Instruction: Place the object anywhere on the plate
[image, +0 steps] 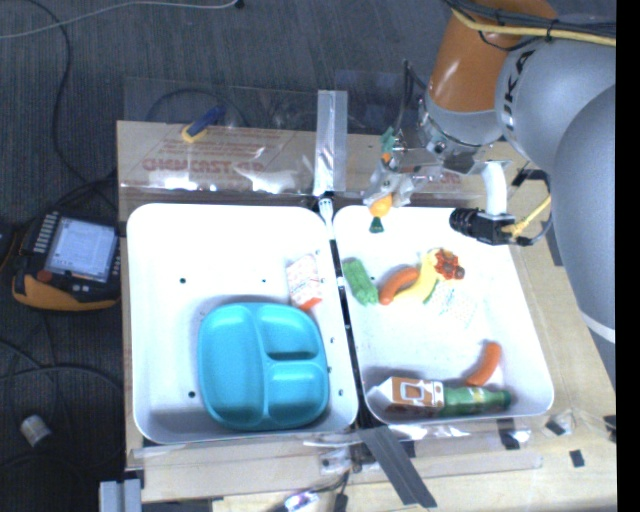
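A blue plate (240, 385) with compartments lies in the left bin (170, 260), towards its front. My gripper (384, 203) hangs over the back edge of the right bin (500, 300), near the divider between the bins. A small orange toy with a dark green tip (379, 211) sits between its fingertips and dangles below them. The gripper is well behind and to the right of the plate.
A red and white packet (305, 282) lies in the left bin just behind the plate. The right bin holds a green piece (360, 281), an orange sausage (398, 282), a yellow and red toy (440, 268), another sausage (483, 363) and a green bottle (450, 397).
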